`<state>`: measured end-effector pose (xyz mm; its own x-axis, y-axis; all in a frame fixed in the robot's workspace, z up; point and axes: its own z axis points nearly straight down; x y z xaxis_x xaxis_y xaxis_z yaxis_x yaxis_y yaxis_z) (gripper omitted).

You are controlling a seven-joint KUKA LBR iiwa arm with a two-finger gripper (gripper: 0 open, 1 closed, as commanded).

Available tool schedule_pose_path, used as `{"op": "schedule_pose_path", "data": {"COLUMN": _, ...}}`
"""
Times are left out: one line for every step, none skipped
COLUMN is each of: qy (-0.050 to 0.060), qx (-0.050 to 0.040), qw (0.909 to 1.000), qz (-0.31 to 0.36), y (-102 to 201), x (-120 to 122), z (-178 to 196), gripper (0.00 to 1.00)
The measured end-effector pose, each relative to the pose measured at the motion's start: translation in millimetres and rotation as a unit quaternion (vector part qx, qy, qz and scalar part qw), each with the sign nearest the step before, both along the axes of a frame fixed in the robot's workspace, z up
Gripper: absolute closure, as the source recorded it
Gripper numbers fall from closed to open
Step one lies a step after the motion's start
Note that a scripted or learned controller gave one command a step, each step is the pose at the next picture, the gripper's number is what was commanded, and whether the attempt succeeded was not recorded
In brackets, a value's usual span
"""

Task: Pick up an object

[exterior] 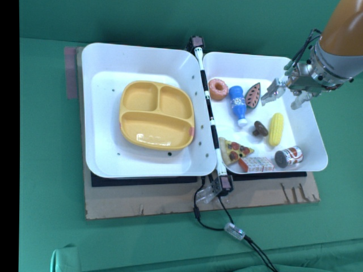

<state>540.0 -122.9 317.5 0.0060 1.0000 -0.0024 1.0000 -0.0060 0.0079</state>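
Two bins (pixel 102 61), one yellow tray (pixel 157 115), eight toy foods (pixel 275 129).

Tray (pixel 156 115) in left bin (pixel 96 67); corn (pixel 276 129) in right bin (pixel 309 126).

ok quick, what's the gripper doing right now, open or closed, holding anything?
Gripper: open, holding nothing, hovering over the right bin near the watermelon slice.
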Motion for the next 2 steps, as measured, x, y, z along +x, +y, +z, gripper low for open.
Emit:
{"op": "schedule_pose_path", "data": {"qy": -0.002, "qx": -0.0013, "qw": 1.0, "qz": -0.001, "y": 3.2, "x": 25.9, "z": -127.0, "gripper": 0.0}}
{"op": "schedule_pose_path", "data": {"qy": -0.005, "qx": -0.0027, "qw": 1.0, "qz": 0.001, "y": 26.0, "x": 86.4, "z": -129.5, "gripper": 0.0}}
